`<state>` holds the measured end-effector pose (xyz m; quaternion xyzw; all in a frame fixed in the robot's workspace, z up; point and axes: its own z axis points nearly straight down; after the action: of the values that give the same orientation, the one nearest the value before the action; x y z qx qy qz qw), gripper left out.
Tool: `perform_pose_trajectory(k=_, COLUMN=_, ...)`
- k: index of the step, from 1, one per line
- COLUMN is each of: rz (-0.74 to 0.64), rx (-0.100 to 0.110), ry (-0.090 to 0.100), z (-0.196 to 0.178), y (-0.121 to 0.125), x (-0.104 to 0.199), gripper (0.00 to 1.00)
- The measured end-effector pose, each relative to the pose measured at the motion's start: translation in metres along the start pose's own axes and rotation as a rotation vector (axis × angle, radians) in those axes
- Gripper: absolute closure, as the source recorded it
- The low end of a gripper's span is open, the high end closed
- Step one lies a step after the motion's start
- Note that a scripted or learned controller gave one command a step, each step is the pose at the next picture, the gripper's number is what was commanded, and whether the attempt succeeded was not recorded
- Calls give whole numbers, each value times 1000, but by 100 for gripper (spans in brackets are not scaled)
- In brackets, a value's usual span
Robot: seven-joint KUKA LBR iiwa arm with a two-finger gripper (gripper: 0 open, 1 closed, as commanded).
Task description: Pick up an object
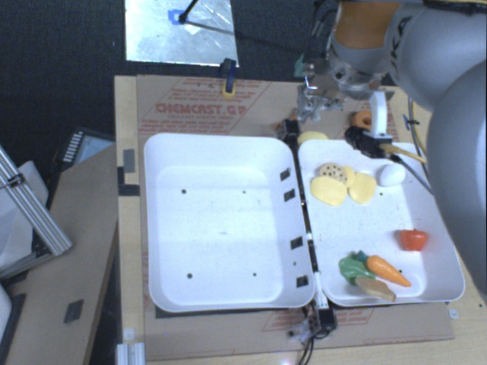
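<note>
A: Object to pick — which is closest to the gripper (316,106)?

B: The pale yellow piece (312,137) just below it, at the right bin's (441,280) far rim. Whether the gripper is open or closed, I cannot tell.

A: And farther out?

B: A cookie (332,172), a white egg (391,175), then a tomato (413,239) and carrot (388,270). The left bin (221,280) lies beyond.

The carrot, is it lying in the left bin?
No, the carrot lies in the right bin, near its front edge beside a green leafy piece.
</note>
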<state>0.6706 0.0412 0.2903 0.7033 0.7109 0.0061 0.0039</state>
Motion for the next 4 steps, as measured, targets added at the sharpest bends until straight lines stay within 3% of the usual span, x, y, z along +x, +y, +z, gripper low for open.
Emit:
perform_pose_trajectory(k=1, rz=-3, rx=11, ry=1, z=-20, y=-34, x=102, gripper=100)
perform_pose_trajectory(k=2, rz=1, rx=20, ry=-1, z=67, y=-7, x=180, gripper=100)
perform_pose_trajectory(k=3, rz=4, rx=3, ry=2, z=-27, y=1, x=195, gripper=100)
perform_pose_trajectory(k=4, rz=4, rx=5, ry=2, z=-118, y=-35, x=194, gripper=100)
